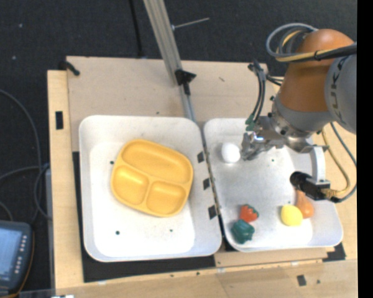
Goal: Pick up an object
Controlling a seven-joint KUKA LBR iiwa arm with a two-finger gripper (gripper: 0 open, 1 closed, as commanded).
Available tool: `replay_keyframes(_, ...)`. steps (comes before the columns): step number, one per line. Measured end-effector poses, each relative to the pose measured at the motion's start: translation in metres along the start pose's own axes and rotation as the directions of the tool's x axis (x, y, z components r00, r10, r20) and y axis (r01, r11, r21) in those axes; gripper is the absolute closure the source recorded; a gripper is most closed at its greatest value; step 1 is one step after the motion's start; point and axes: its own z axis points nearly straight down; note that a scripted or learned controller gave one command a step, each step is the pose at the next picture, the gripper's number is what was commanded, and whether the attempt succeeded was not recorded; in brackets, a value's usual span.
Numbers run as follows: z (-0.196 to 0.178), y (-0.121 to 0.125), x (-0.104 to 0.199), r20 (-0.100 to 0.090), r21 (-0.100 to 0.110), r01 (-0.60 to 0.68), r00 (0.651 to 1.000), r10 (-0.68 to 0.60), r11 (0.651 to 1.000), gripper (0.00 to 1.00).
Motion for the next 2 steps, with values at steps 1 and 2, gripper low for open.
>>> replay_keyframes(1, 0.002, -0.017, 0.056, 0.0, 0.0, 0.0, 1.0, 0.0, 1.0, 1.0)
replay_keyframes(2, 0.012, -0.023, 0.106, 0.0, 0.0, 0.0, 1.0, 0.0, 1.0, 1.0)
